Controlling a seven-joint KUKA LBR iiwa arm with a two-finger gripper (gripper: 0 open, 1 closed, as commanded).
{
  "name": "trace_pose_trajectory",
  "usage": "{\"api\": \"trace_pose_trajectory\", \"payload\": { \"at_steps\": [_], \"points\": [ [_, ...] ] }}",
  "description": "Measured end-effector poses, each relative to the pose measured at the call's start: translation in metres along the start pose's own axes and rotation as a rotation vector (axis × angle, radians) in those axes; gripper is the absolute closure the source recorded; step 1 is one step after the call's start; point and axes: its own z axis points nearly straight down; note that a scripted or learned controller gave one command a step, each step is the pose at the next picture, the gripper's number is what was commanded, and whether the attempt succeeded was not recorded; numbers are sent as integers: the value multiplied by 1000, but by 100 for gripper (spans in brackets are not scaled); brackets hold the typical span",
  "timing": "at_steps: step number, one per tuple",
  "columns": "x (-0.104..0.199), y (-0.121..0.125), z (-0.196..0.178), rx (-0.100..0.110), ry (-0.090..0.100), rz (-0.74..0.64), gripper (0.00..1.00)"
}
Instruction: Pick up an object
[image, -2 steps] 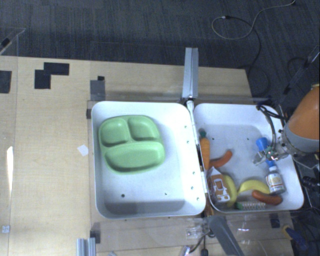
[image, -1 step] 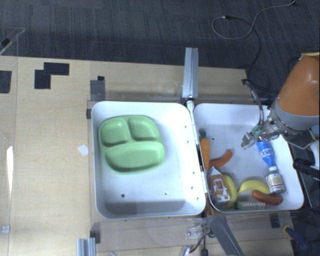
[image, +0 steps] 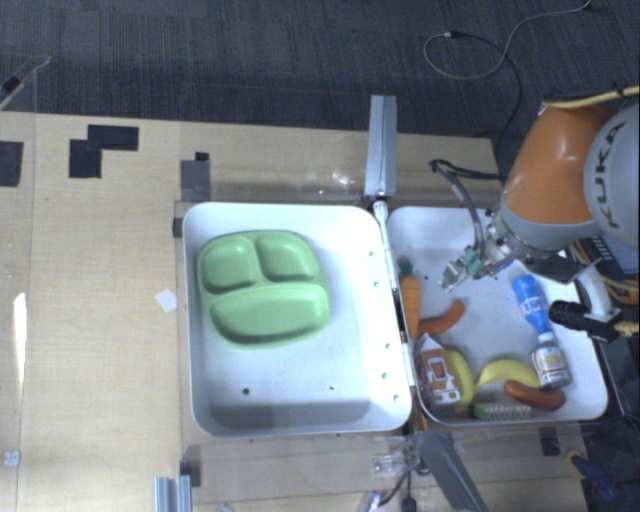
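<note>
The arm (image: 575, 170) reaches in from the right over the right bin (image: 590, 405), its orange band above the bin's far right corner. The gripper (image: 470, 266) hangs over the upper middle of that bin, above bare white floor; it is small and blurred, so whether it is open or closed cannot be told, and nothing can be seen held in it.

The things to pick lie in the right bin. A carrot (image: 409, 300) runs along the left wall, its green top pointing away. Just right of it a sausage (image: 443, 318) lies at a slant, near and below the gripper. Toward the near left corner sits a small box (image: 436, 373) with a banana (image: 459, 374) touching its right side. A second banana (image: 507, 373) curves along the near middle, with another sausage (image: 534, 397) just beside it and a thin green thing (image: 494, 410) against the near wall. At the right a bottle (image: 530, 301) with a blue label lies flat, and a small jar (image: 549, 362) sits below it.

The left bin (image: 290, 415) holds a green plate (image: 264, 286) with three compartments, set in its far left part
</note>
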Motion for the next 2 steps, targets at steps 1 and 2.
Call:
{"api": "trace_pose_trajectory", "payload": {
  "at_steps": [1, 2],
  "points": [
    [61, -10, -31, 0, 1, 148, 100],
    [72, 48, -41, 2, 1, 508, 100]
  ]
}}
